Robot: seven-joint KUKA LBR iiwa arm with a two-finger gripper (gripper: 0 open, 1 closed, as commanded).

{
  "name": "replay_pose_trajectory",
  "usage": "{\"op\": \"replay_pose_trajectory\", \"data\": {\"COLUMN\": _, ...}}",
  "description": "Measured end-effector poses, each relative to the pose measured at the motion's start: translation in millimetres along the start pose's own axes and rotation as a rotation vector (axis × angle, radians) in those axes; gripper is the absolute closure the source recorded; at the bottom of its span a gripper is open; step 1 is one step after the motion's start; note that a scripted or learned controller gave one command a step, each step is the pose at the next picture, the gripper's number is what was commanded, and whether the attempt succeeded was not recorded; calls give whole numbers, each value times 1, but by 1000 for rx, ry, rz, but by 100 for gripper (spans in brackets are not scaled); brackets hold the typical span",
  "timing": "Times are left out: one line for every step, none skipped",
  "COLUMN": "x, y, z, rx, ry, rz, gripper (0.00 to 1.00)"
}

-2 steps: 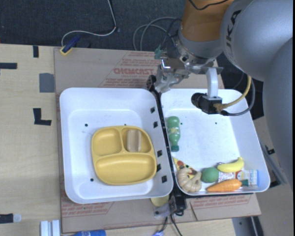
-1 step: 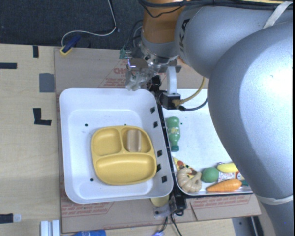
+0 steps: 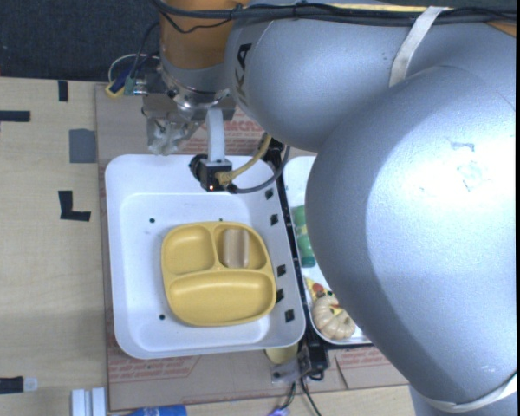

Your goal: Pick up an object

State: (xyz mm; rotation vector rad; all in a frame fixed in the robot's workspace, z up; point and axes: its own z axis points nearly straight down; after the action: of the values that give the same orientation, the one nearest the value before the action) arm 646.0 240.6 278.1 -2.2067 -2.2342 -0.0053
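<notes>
end effector (image 3: 166, 133) is poised over far edge of left white bin (image 3: 126, 232), aperture cannot be told | yellow three-compartment plastic tray (image 3: 217, 300) is seated mid-bin | its rim should be straddled squarely

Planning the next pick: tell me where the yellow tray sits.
Camera view: the yellow tray lies flat in the left white bin, toward its right wall.

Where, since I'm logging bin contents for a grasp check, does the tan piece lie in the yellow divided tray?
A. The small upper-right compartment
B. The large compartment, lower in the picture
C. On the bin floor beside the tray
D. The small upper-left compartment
A: the tan piece lies inside the walls of the small upper-right compartment of the yellow tray.
</notes>
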Motion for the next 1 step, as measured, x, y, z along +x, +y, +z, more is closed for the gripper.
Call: {"op": "replay_pose_trajectory", "data": {"x": -10, "y": 22, "z": 55, "rx": 6, "ry": -7, "rz": 11, "gripper": 100}}
